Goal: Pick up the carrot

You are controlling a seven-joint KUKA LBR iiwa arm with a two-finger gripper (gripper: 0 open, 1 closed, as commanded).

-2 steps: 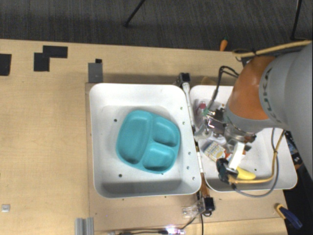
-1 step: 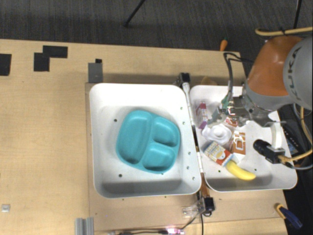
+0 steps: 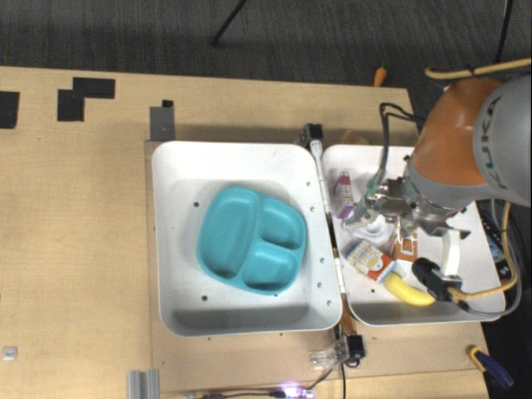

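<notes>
The gripper [image 3: 384,214] hovers over the right bin [image 3: 474,306] at the approach step, jaw state indeterminable; next, locate and descend on the carrot.

We see a robotics laboratory: a plywood bench [image 3: 75,248] carrying two white bins [image 3: 166,223], an industrial arm [image 3: 474,148] with trailing cables [image 3: 384,140], black marker patches [image 3: 83,96], and dark carpet [image 3: 166,15] beyond.

A grey arm [image 3: 499,152] is seen, banded in orange [image 3: 445,144] above the wrist, with black cables [image 3: 385,140] looped beside it and a metal hand [image 3: 384,210] below.
</notes>
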